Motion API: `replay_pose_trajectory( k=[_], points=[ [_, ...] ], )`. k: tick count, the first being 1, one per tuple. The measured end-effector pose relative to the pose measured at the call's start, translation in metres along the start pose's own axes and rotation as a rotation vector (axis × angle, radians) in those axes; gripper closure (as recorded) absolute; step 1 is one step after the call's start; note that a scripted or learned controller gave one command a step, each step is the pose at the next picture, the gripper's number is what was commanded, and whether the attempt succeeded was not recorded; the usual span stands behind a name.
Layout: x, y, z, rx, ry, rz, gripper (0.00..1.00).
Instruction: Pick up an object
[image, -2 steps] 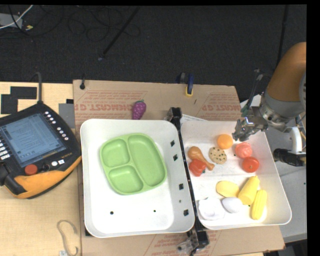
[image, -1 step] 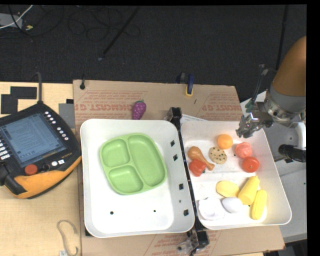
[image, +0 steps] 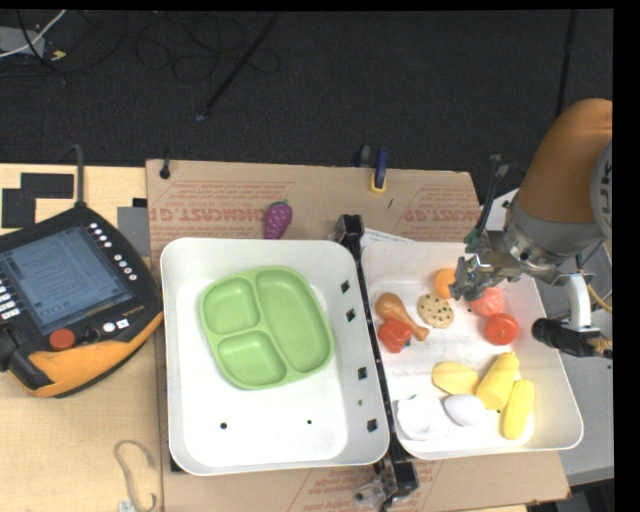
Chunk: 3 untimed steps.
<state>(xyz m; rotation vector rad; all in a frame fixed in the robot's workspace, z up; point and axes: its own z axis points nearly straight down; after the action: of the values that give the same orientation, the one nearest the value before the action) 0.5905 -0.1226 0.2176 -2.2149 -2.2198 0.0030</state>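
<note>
My gripper hangs low over the back of the right bin. It sits between a small orange fruit on its left and a pink toy on its right. A chocolate-chip cookie lies just in front of it. A red tomato rests nearer the front right. Left of the cookie are a chicken drumstick and a red pepper piece. I see nothing lifted off the bin floor.
Yellow toy foods and white pieces crowd the right bin's front. The left bin holds a green divided plate. Purple grapes lie on the cardboard behind it. A teach pendant sits at far left.
</note>
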Motion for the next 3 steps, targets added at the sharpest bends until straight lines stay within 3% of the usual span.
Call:
replay_pose_trajectory(
  k=[1,2,3],
  points=[
    [0.049,-0.03,-0.003,-0.001,0.0,0.0,1.0],
    [0.076,-0.066,0.001,0.001,-0.001,0.001,1.0],
    [0.085,-0.07,-0.012,-0.004,-0.002,0.002,1.0]
  ],
)
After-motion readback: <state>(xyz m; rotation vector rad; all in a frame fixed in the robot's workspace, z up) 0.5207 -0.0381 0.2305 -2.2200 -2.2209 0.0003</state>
